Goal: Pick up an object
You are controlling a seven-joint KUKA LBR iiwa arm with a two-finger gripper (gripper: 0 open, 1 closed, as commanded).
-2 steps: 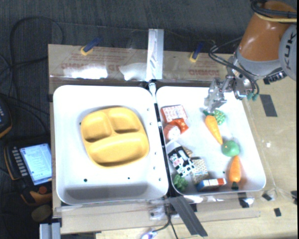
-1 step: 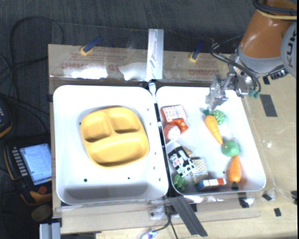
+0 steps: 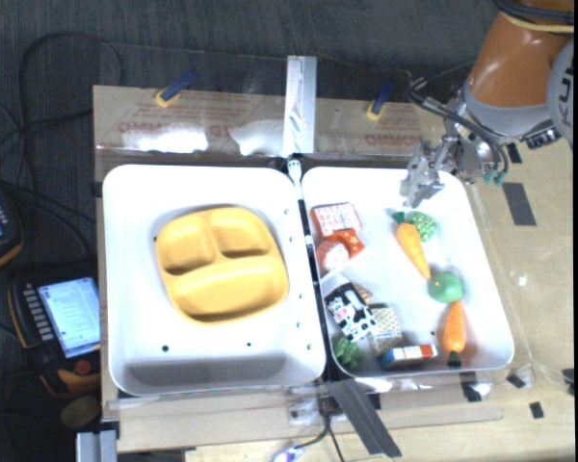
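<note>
Red carton (image 3: 334, 219) | label unreadable | gripper (image 3: 416, 189) above carrot (image 3: 413, 246)

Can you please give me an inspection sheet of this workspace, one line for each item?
Surface: two shallow white bins side by side on the bench.
Job's things: right bin holds orange toy carrot, green round toy, red-white carton, black-white cow toy.
Clutter: yellow compartment tray in left bin.
Gripper: two-finger gripper above right bin's far edge, holding nothing visible.
Cables: black cables at left.
Surroundings: handheld screen, blue clamps.
</note>
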